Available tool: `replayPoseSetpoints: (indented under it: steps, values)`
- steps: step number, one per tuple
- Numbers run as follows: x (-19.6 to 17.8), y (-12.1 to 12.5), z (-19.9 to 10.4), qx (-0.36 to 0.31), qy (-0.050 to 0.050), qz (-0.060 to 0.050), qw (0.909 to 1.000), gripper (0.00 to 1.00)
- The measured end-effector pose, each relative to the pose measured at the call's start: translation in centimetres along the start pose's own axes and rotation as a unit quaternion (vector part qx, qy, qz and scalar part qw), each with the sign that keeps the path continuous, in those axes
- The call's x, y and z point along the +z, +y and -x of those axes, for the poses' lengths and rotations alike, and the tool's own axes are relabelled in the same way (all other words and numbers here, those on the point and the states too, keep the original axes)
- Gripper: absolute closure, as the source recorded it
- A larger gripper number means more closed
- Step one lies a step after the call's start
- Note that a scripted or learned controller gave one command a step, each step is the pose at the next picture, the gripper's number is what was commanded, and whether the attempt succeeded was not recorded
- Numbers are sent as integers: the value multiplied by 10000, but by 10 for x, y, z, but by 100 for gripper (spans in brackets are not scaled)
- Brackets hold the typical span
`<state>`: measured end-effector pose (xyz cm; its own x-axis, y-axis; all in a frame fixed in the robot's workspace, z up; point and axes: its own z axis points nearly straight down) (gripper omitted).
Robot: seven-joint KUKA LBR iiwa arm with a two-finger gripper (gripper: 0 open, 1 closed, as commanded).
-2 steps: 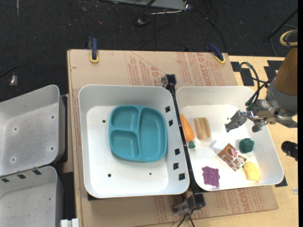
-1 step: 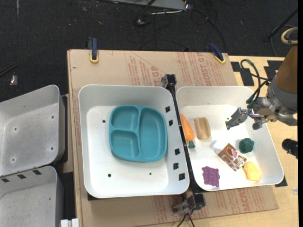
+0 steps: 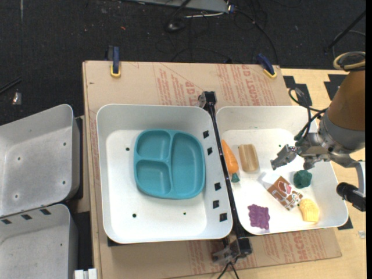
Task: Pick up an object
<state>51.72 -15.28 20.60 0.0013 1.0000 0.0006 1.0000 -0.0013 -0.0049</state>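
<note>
The brown cardboard-topped counter (image 3: 174, 80) fills the middle of the frame. On it sit two shallow white plastic bins side by side. The left white bin (image 3: 116, 156) holds a teal plastic plate with three parts (image 3: 170, 164). The right white bin (image 3: 256, 121) holds the small toys.

The grey robot arm with an orange band (image 3: 349, 109) comes in from the right side of the frame and bends down over the right bin. Its claw (image 3: 283, 157) hangs near the middle right of that bin, pointing left, with nothing between its tips. I cannot tell if the claw is wide or narrow.

The toys are all things it could pick. A tan bread-like block (image 3: 249, 157) and an orange toy carrot (image 3: 230, 157) lie left of the claw. A dark green round lump (image 3: 302, 178) is just right of it. Below are a brown and white packet (image 3: 283, 192), a purple bumpy toy (image 3: 258, 215) and a yellow toy (image 3: 309, 210).

I think this is the reaching step. Next the claw must choose one toy, go down over it, and close.
</note>
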Motion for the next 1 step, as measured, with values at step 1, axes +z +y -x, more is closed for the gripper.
replayPoseSetpoints:
  steps: [1]
  values:
    - [62,0,-7,-3,7,-9,10000,0]
